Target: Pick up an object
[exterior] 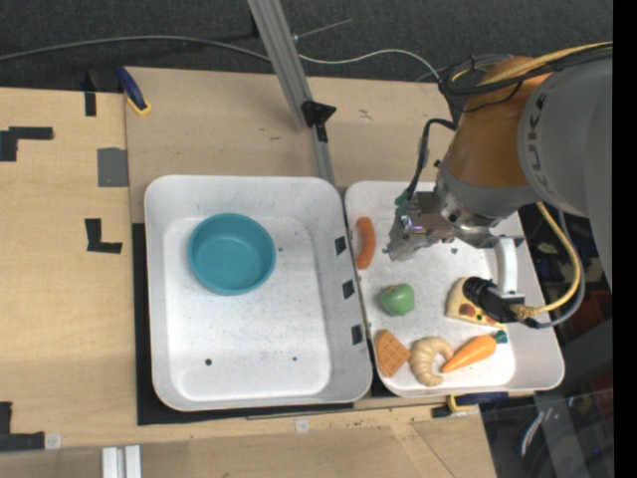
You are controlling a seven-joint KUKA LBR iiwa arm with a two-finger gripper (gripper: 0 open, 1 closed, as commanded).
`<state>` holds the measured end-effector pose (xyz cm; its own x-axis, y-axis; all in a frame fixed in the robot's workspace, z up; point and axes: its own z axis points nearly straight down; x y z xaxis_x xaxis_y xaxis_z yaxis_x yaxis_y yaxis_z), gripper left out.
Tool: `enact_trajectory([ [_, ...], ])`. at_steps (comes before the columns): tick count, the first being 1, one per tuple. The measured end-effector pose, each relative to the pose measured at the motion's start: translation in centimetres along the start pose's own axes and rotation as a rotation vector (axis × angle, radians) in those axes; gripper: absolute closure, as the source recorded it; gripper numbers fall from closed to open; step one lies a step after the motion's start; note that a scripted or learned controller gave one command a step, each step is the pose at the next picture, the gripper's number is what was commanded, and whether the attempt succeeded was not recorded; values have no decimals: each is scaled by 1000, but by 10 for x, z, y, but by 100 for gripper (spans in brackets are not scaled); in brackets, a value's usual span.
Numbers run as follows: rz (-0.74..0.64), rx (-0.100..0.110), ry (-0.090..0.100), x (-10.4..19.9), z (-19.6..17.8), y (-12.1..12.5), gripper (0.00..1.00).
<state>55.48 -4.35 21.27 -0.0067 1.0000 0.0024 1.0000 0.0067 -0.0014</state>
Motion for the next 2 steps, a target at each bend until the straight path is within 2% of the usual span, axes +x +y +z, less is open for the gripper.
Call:
enact_trajectory([
  [1, -1, -1, 0, 55, -14, -6, 100],
  [2, 1, 2, -1, 99, -11, -13, 100],
])
